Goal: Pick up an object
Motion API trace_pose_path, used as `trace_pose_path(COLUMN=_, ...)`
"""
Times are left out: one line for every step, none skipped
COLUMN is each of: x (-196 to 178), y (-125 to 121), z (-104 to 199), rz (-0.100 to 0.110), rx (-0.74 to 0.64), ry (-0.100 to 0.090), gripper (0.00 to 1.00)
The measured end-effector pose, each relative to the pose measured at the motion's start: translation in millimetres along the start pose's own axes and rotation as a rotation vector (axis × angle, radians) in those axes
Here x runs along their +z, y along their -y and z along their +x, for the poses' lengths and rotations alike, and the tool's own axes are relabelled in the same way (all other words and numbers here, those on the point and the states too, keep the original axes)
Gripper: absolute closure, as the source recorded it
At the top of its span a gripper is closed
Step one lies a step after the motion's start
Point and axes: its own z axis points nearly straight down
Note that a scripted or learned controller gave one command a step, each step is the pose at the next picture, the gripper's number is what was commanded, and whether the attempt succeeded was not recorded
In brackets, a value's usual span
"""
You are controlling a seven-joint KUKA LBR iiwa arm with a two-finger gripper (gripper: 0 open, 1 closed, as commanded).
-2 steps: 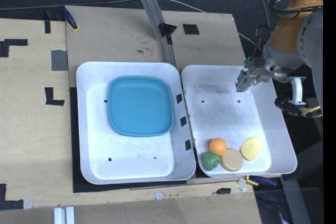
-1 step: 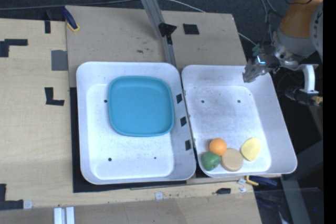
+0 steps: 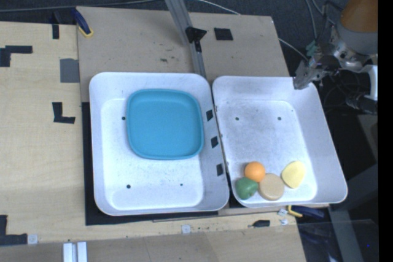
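Note:
Four small objects sit clustered at the near edge of the right bin (image 3: 270, 126): an orange ball (image 3: 255, 170), a green piece (image 3: 246, 188), a tan round piece (image 3: 271, 187) and a yellow piece (image 3: 294, 173). My gripper (image 3: 304, 76) hangs at the far right corner of that bin, over its rim, well away from the cluster. The arm with its orange band comes in from the upper right.
A blue square plate (image 3: 164, 123) lies in the left bin (image 3: 110, 187). A grey metal post (image 3: 178, 3) rises at a slant behind the bins. Cables run across the dark floor at the back right.

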Motion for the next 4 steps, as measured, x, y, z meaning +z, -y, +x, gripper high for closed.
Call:
trace_pose_path(x=-49, y=-1, z=0, rz=-0.001, rx=0.000, ry=0.000, gripper=1.00)
trace_pose_path(x=-33, y=12, z=48, rz=0.004, rx=-0.003, ry=-0.001, gripper=1.00)
trace_pose_path(x=-27, y=8, z=104, rz=0.004, rx=-0.004, ry=-0.002, gripper=1.00)
trace_pose_path(x=-10, y=15, z=145, rz=0.005, rx=-0.003, ry=-0.001, gripper=1.00)
